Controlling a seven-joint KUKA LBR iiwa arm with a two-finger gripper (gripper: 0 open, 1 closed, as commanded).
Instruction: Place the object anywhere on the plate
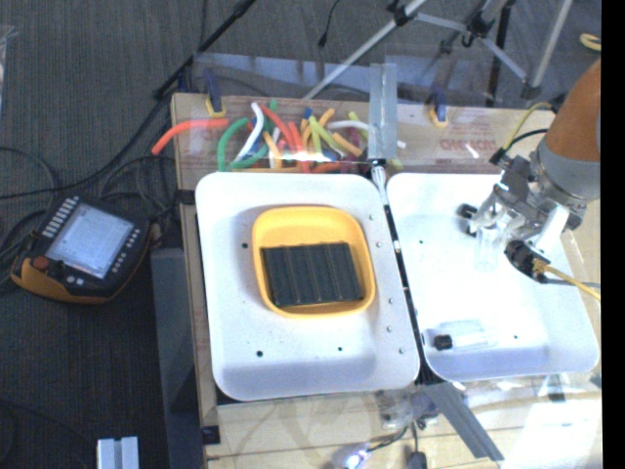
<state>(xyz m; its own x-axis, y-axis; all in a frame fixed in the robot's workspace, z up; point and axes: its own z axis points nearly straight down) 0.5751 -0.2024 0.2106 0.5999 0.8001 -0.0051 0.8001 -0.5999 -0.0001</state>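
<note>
Nearest to me, below the gripper (pixel 495 231), I see the object (pixel 459 337) lying flat on the floor of the right bin (pixel 547 355). It looks clear and slim with a small black end, and its long axis runs left to right, black end to the left. The gripper hangs above the same bin; if it is apart or together, I cannot tell. To its left, in the left bin (pixel 225 291), sits the plate (pixel 311 227), yellow and rounded, with a dark ribbed middle.
</note>
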